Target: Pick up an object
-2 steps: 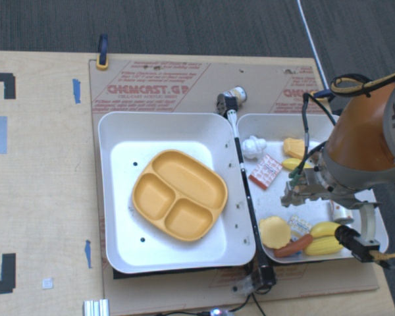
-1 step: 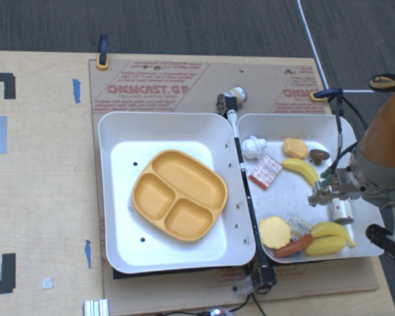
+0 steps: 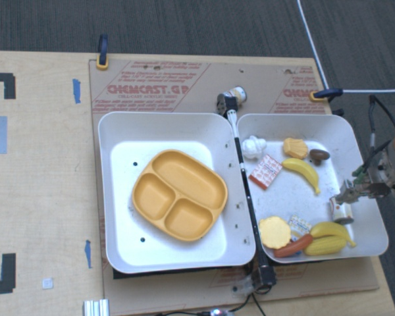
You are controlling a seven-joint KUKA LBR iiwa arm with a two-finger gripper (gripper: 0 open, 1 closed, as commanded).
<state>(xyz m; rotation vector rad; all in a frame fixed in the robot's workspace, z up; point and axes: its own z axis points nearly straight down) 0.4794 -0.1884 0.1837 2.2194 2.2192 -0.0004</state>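
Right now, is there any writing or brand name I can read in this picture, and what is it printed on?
"CHEMCAST GP": red print on the brown board behind the left bin; the last letters are blurry.
Red print repeats on the board behind the right bin, cut off and unreadable.
The small red-and-white packet has a pattern too small to read.

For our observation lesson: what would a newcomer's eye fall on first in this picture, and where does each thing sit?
First, the yellow divided plate, alone in the left bin. Next, the toy food in the right bin: a banana near the middle, and a hot dog beside a banana bunch at the near edge. The gripper reaches in over that bin's right side.
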